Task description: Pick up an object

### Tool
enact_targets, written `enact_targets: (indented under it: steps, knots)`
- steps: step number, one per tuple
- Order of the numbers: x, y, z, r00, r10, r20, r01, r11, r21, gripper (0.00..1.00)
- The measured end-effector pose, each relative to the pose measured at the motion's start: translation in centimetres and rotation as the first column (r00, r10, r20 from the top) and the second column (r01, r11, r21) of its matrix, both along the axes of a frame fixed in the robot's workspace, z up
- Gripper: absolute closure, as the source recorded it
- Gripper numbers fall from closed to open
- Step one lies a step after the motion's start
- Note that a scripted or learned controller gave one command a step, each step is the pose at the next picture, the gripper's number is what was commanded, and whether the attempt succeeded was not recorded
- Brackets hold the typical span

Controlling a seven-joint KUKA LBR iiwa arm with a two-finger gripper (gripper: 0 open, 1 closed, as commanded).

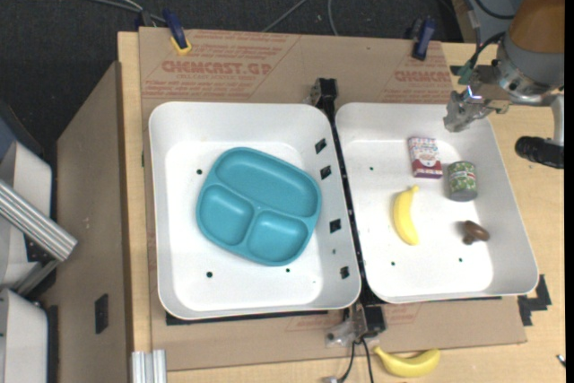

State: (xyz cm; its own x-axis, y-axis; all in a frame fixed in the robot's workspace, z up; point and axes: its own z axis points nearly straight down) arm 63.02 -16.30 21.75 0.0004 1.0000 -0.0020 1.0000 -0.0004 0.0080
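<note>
Your gripper (464, 110) hangs over the back right corner of the right bin (377, 269); you cannot tell how it is set. Below it lie a small packet (424, 156), a green can (462, 179), a banana (405, 215) and a small brown object (474, 233). The left bin (179, 282) holds a blue divided plate (258, 205).

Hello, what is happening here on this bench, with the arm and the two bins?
A grey robot arm reaches in from the right, and its claw is at the far right corner of the right bin. The claw holds nothing visible. In that bin lie a small packet, a green can, a banana and a small brown object. The left bin holds a blue divided plate.
</note>
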Motion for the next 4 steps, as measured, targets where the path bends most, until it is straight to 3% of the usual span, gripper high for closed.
enact_targets:
  steps: [1,4]
  knots:
    - [0.1,0.0,0.7,1.000,0.001,-0.005,-0.001,1.000,0.002,1.00]
    - [-4.4,17.3,0.4,1.000,0.008,-0.012,-0.008,1.000,0.006,1.00]
